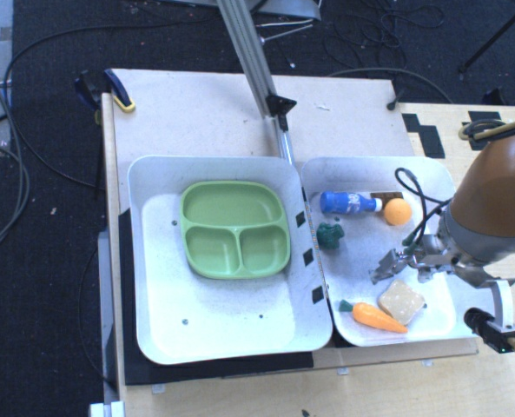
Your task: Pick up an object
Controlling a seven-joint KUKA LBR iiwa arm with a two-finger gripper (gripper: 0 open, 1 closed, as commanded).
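Observation:
The right bin point(348, 174) holds a blue bottle point(348, 202) with a brown cap end, an orange ball point(397, 212), a small dark green toy point(330, 234), a beige sponge-like block point(401, 301) and a toy carrot point(377, 317). My gripper point(399, 266) hangs low over the right bin, just above the beige block and right of the green toy. Its metal fingers point left and nothing shows between them. The arm's orange-brown wrist point(498, 189) looms at the right edge.
The left bin point(153, 259) bears a green three-compartment plate point(236, 229). A grey metal pole point(248, 46) slants down from the top to the bins' shared far edge. A black cable point(413, 189) loops from the wrist over the right bin.

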